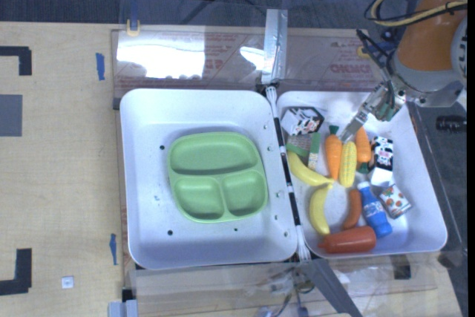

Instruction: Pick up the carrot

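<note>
The carrot [334, 154] is orange with a green top and lies upright in the middle of the right bin [427, 223], between a yellow banana [303, 168] and a yellow corn cob [347, 163]. A second orange piece [362, 147] lies just right of the corn. My gripper [350, 130] slants down from the upper right, and its tip sits just above and right of the carrot's top end. Nothing shows held in it.
The right bin is crowded: a second banana [319, 208], a blue bottle [374, 210], a red sausage [347, 240], two cow-patterned cartons [303, 120] [382, 152] and a small patterned box [395, 200]. A green divided plate [217, 176] lies in the left bin [141, 159].
</note>
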Action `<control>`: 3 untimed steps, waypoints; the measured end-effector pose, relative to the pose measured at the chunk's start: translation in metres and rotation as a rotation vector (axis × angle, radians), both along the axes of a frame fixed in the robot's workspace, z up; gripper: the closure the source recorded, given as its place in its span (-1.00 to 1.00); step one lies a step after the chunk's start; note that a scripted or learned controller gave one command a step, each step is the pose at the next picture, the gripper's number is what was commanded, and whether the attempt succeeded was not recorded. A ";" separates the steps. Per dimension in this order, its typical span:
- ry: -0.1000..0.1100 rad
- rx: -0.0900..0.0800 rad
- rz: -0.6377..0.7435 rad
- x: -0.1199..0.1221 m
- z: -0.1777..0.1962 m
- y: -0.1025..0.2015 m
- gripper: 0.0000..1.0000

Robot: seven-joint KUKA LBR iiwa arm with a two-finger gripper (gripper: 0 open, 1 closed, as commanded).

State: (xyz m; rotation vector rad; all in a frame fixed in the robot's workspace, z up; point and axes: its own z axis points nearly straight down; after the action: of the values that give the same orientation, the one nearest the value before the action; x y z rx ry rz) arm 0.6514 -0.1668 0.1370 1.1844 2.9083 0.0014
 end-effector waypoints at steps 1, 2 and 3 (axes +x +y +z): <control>0.004 0.001 0.008 -0.022 -0.026 -0.011 -1.00; 0.008 0.006 -0.090 0.005 -0.051 -0.038 -1.00; -0.002 -0.001 -0.017 -0.036 0.028 -0.035 -1.00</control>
State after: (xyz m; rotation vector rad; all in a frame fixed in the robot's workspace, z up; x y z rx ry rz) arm 0.6152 -0.2014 0.1650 1.2084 2.8956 0.0016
